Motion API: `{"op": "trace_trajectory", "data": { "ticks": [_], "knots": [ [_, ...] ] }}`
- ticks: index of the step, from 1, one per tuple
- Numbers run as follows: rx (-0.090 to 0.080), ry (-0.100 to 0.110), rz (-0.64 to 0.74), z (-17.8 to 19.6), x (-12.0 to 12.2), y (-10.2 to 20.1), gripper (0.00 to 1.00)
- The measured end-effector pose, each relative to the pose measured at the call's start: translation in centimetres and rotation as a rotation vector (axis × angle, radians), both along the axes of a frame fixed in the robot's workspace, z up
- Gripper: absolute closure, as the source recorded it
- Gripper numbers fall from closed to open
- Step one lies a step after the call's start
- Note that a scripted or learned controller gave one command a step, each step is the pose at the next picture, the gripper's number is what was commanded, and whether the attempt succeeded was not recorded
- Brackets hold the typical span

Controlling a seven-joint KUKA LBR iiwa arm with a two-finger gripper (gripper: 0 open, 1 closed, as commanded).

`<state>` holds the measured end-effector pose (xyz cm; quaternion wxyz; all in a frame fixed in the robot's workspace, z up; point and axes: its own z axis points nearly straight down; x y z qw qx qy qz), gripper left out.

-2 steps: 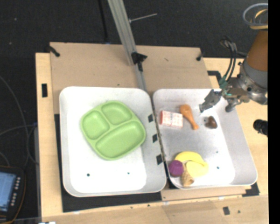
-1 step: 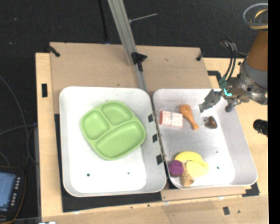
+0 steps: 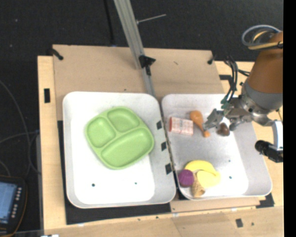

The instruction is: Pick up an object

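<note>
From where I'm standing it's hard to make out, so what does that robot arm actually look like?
The arm is a rounded grey body with an orange band above the wrist. Black cables loop along its side. It ends in a small dark metal gripper, and a pale coiled hose sits above the band.

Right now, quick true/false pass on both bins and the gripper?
1. The green divided plate lies in the left bin. True.
2. The gripper hangs over the left bin. False: it is over the right bin.
3. The orange carrot-like toy lies beside the pink-and-white box. True.
4. The purple item sits on the green plate. False: it is in the right bin, against the yellow item.
</note>
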<state>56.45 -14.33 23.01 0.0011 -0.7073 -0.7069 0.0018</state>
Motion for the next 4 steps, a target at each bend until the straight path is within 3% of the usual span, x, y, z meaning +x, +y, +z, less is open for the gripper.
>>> {"op": "trace_trajectory", "data": {
  "ticks": [2,3,4],
  "knots": [
    [0.000,0.000,-0.001,-9.6,-0.2,0.1,0.00],
    [0.000,-0.008,-0.006,-8.1,0.0,0.0,1.00],
    [-0.001,-0.013,0.004,-1.8,0.5,0.4,1.00]
  ]
}}
